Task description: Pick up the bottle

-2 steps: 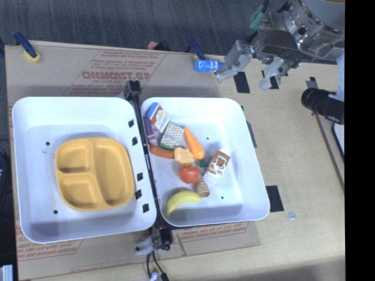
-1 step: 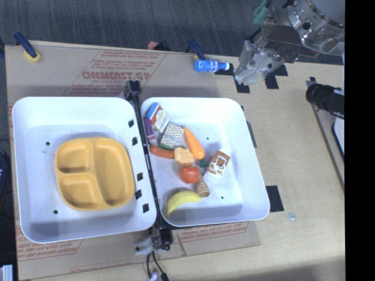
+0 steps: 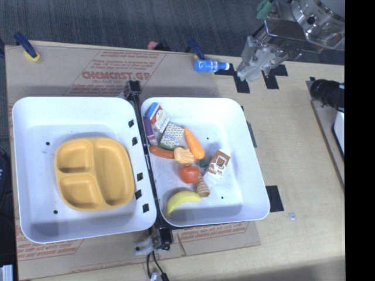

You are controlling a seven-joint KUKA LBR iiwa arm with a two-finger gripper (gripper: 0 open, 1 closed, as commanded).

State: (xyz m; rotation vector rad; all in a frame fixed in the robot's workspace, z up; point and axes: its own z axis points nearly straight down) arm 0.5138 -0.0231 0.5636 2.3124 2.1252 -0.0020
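Note:
The bottle (image 3: 156,117) is small, with a blue cap and a red and white label. It lies in the far left corner of the right bin (image 3: 249,157), beside a checkered packet (image 3: 171,135). My gripper (image 3: 256,72) hangs beyond the far right corner of that bin, over the bench, well to the right of the bottle. It is open with nothing between its fingers.
The right bin also holds a carrot (image 3: 194,144), a sausage (image 3: 161,152), a tomato (image 3: 188,174), a banana (image 3: 182,200), a small carton (image 3: 217,164) and other toy food. In the left bin (image 3: 23,157) is a yellow divided tray (image 3: 94,172). A blue clamp (image 3: 206,66) sits by the gripper.

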